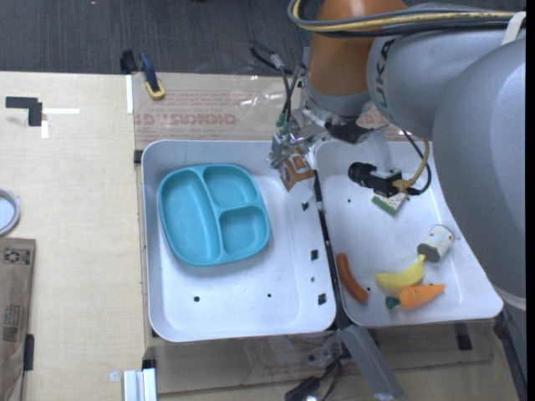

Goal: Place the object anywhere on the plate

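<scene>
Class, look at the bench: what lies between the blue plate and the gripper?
In the camera view, bare white bin floor lies between the blue plate and the gripper; no object sits in that stretch.

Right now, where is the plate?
The blue plate lies in the left bin, toward its upper left, well left of the gripper near the bins' shared wall.

Recycling symbol on brown paper bag (15, 295), reversed red lettering on taped sheet (209, 117), unreadable
</scene>
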Controlling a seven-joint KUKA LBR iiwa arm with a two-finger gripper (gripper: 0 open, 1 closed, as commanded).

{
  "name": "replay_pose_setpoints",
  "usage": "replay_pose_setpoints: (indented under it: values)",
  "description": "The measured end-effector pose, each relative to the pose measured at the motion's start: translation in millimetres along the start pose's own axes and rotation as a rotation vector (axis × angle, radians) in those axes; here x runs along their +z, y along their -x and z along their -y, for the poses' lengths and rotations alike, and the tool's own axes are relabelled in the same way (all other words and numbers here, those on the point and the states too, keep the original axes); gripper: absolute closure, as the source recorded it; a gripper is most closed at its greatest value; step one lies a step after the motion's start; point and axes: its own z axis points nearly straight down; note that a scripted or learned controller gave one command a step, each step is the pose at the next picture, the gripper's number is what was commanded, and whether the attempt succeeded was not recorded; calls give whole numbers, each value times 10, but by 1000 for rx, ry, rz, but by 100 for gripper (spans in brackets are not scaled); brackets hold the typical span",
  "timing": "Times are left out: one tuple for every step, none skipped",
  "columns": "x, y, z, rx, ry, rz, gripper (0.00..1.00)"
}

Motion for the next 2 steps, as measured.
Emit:
replay_pose_setpoints:
  values:
    - [-303,-393,-170,-29,2,1,100]
    - [-301,-392,-169,-29,2,1,0]
